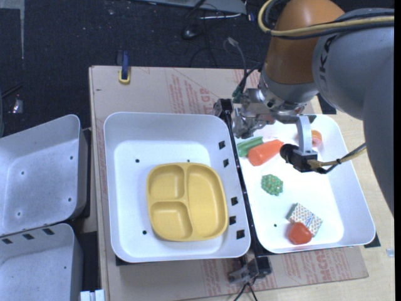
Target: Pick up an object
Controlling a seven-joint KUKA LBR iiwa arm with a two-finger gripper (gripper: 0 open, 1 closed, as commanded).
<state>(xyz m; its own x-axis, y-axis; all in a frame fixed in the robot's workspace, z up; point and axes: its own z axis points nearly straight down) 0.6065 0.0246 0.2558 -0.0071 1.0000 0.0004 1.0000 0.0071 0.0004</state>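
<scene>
We found the pincer low over the right bin, beside the carrot. We could not tell its state. The yellow plate lay in the left bin.

1. White bins: two, side by side on the tabletop: the left bin and the right bin.
2. Yellow divided plates: one, with three compartments, in the left bin.
3. Toy carrots: one, orange with a green top, in the right bin.
4. Green knobbly balls: one, in the right bin.
5. Patterned blocks: one, in the right bin.
6. Red rounded items: one, touching the patterned block; exact type cannot be determined.
7. Orange-and-white items: one, partly hidden at the far side of the right bin; type cannot be determined.
8. Yellow-and-blue clamps: one, at the far tabletop edge.
</scene>
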